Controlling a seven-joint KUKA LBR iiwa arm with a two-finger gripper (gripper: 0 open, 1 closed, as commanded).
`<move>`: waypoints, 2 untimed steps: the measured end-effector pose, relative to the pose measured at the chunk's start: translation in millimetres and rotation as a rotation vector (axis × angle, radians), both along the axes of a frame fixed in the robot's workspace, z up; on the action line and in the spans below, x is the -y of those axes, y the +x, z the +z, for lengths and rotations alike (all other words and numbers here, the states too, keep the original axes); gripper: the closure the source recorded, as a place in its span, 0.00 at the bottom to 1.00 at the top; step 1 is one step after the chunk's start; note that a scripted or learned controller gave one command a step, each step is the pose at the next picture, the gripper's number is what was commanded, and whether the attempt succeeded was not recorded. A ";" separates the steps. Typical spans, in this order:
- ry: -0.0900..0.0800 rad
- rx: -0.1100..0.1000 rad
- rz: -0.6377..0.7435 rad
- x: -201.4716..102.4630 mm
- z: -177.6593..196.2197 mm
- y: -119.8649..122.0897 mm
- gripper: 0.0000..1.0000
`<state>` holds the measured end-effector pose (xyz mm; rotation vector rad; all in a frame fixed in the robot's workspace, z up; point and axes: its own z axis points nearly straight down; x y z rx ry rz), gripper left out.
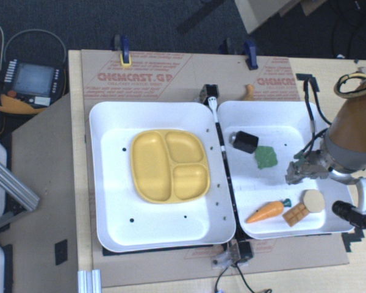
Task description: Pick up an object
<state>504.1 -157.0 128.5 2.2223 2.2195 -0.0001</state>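
In the right bin lie a black block, a green broccoli-like piece, an orange carrot, a brown waffle-like piece and a pale round piece. My gripper hangs low at the bin's right side, just right of the green piece and above the pale round piece. I see nothing held in it.
The left bin bears a yellow three-compartment tray. Blue clamps sit at the bench's back edge. A black cable loops over the right bin's far right corner. A pendant lies off the bench at the left.
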 end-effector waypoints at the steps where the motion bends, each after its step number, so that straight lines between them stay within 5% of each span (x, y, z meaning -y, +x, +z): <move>1: -0.002 0.005 0.002 -0.6 43.2 5.1 1.00; 2: -0.002 0.007 0.003 -7.6 90.0 10.4 1.00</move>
